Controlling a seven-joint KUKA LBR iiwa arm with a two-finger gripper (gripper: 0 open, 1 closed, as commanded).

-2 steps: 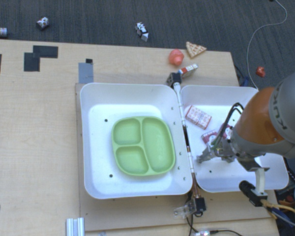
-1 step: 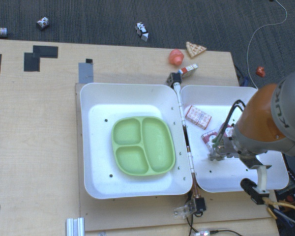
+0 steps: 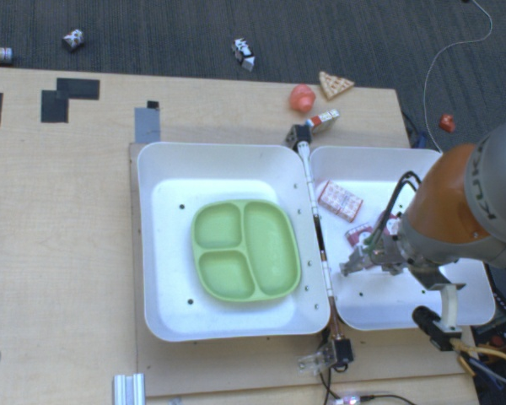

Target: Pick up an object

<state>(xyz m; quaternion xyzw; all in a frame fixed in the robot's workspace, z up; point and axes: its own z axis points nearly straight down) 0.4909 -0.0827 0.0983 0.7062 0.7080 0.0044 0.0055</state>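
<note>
Camera view, looking down at a slant. Two shallow white bins sit side by side on the wooden bench. The left bin fills the centre of the frame and holds a pale green divided plate, three compartments, lying flat near the bin's middle. The right bin sits at centre right, touching the left one along a shared edge.

The arm enters from the right edge, grey with its orange band showing, and reaches down into the right bin. The gripper sits low over the bin's middle, just left of the orange band. Jaw state: cannot tell, the wrist and cabling mask the tips.

Objects in the right bin: a pink and white patterned packet lies in the upper left part of the bin, apart from the gripper. A small pink-red item lies just above the gripper, partly hidden by it; whether they touch cannot be told.

On the bench above the bins: a red ball, a wedge-shaped toy like a pizza slice, and a small red and white tube near the bins' upper junction. Small scattered items lie on the dark carpet along the top of the frame.
</note>
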